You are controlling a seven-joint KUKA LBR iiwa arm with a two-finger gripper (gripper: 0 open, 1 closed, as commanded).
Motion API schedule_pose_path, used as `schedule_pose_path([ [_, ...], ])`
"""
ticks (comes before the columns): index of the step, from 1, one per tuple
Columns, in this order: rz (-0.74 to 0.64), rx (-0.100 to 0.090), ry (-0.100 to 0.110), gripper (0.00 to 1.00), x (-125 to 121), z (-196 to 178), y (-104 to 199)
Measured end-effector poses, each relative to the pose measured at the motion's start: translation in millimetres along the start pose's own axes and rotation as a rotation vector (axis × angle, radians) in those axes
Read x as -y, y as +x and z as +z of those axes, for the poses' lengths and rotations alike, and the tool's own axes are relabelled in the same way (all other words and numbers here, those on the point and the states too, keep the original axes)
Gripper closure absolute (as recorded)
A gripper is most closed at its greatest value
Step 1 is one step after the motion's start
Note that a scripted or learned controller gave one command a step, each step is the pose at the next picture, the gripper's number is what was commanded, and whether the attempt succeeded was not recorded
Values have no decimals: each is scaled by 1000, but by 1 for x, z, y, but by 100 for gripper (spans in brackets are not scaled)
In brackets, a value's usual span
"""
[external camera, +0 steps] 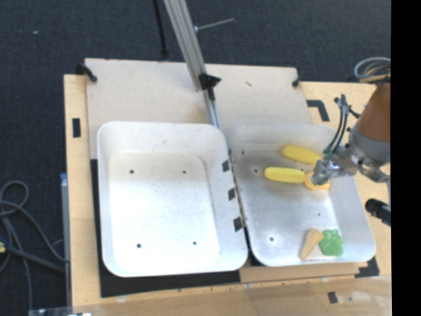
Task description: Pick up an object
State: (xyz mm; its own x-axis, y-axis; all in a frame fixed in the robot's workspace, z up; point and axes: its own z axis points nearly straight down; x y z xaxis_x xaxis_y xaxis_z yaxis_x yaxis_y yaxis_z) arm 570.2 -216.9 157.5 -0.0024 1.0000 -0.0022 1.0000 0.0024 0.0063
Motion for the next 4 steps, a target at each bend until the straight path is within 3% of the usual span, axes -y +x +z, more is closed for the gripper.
schedule_pose_path([
  [1,-1,1,-3,100,-3,-63,4],
  [2,-3,-1,2,100,-4,-79,3],
  [4,-6,-4,3,100,-14,-98,115],
])
